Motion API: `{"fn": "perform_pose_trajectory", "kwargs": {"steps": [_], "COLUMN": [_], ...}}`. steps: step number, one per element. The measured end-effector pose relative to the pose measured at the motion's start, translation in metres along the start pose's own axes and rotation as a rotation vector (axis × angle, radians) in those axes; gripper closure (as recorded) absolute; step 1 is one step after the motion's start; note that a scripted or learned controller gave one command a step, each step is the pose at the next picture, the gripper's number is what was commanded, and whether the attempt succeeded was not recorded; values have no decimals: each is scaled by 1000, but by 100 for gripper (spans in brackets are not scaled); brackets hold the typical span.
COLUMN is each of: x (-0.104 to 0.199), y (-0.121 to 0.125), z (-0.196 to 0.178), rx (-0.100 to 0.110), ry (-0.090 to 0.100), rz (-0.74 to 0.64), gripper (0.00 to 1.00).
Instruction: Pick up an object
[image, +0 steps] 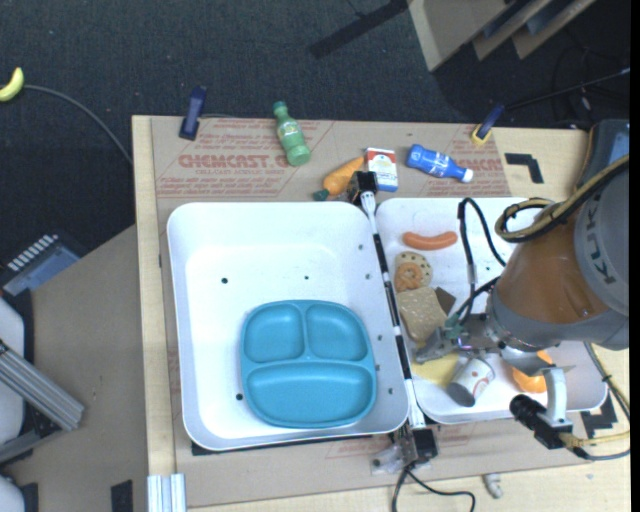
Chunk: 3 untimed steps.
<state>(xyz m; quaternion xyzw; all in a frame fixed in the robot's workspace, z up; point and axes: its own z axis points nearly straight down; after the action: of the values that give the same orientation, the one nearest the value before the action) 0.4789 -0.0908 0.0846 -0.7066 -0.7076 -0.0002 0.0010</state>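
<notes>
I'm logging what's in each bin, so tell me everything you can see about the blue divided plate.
The blue divided plate is a light blue tray with rounded corners that looks like smooth plastic. Raised ridges split it into three compartments: two smaller ones on the far side, one wide one nearer the camera. It lies flat, right side up, on the floor of the left bin, toward its near right corner. The compartments look bare.

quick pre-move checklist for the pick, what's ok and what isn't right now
1. Gripper is over the right white bin: ok.
2. Targets present there, namely the orange-red sausage, round brown cookie and brown bread slice: ok.
3. Something gripped between the jaws: cannot tell, the arm blocks them.
4. Sausage free of neighbours: ok.
5. Blue divided plastic plate in the left white bin lies out of the arm's way: ok.
</notes>
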Motion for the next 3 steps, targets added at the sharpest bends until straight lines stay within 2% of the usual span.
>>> {"fn": "perform_pose_trajectory", "kwargs": {"steps": [2,3], "x": [-12,-11], "y": [109,64], "z": [0,0], "rx": [-2,1], "ry": [-2,-1], "rz": [1,2], "gripper": [0,0]}}
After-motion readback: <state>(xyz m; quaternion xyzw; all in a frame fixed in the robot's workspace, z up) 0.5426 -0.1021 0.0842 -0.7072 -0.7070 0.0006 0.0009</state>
